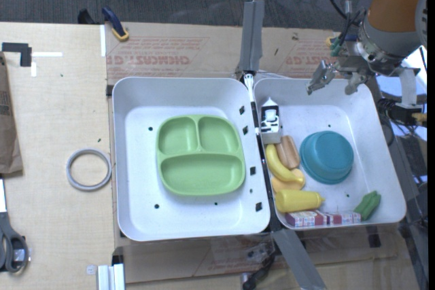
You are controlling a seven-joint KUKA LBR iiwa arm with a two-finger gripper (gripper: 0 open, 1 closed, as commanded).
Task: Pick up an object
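Bench point(54, 119): pale wood, cardboard sheet under two white bins; dark carpet beyond at 12 o'clock. Tape ring point(88, 168) lies on the bench at 9 o'clock. Left bin point(129, 146) holds a green divided plate point(200, 155). Right bin point(380, 139) holds a blue bowl point(327, 156), upside down; at its 9 o'clock a banana point(282, 170) touching a hot dog point(289, 151); a small black-and-white carton point(270, 117) near 10 o'clock. Hand point(336, 81) over the right bin's far rim, fingers spread wide, nothing between them.

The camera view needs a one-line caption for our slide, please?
Open gripper poised above the right bin's far edge, over blue bowl, banana and toys; green divided plate in left bin.
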